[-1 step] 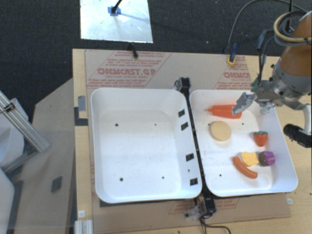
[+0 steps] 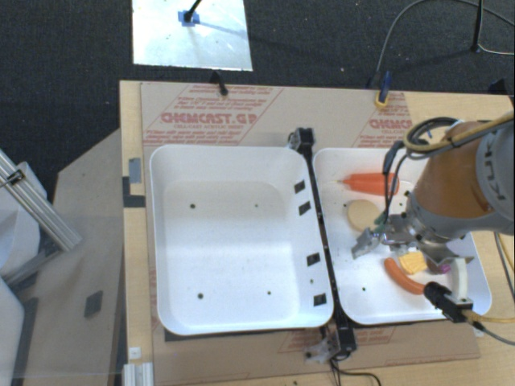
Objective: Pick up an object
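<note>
The right bin (image 2: 338, 296) holds a carrot (image 2: 368, 184), a disc (image 2: 361, 214) in front of it, and a sausage (image 2: 402, 277).

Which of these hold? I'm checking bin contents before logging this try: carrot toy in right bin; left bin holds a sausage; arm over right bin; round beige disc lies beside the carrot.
1. The orange carrot-shaped toy lies in the right white bin: true.
2. The left white bin holds a sausage: false; the orange-red sausage-shaped toy is in the right bin.
3. The grey arm hangs over the right bin: true.
4. The round beige disc lies beside the carrot: true.
</note>
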Robot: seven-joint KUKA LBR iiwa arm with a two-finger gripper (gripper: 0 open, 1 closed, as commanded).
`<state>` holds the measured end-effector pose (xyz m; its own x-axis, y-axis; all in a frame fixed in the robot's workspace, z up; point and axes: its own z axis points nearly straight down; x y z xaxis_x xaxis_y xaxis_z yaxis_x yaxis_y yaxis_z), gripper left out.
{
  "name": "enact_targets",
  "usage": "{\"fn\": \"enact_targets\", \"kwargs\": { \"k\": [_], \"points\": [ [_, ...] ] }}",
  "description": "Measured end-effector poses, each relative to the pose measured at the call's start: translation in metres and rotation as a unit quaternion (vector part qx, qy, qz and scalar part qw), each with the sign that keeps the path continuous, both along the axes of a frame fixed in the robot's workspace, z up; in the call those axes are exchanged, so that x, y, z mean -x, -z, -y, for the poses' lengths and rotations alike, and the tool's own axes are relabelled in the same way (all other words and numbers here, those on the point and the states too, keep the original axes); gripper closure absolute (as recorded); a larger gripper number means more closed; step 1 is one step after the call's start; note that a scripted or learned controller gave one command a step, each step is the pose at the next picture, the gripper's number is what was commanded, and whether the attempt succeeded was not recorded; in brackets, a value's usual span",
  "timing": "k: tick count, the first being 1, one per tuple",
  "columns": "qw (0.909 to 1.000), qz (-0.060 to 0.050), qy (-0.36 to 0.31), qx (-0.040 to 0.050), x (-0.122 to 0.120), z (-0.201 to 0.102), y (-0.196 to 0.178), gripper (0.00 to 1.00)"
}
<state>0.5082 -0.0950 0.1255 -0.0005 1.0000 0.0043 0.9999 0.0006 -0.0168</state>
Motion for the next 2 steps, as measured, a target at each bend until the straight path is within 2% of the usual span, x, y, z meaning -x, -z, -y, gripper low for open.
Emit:
{"fn": "enact_targets", "kwargs": {
  "k": [1,2],
  "points": [
    [1.0,0.009,0.002,0.0017,0.022,0.027,0.042,0.0],
    [0.9999,0.011,-0.002,-0.0001,0.019,0.024,0.029,1.0]
  ]
}}
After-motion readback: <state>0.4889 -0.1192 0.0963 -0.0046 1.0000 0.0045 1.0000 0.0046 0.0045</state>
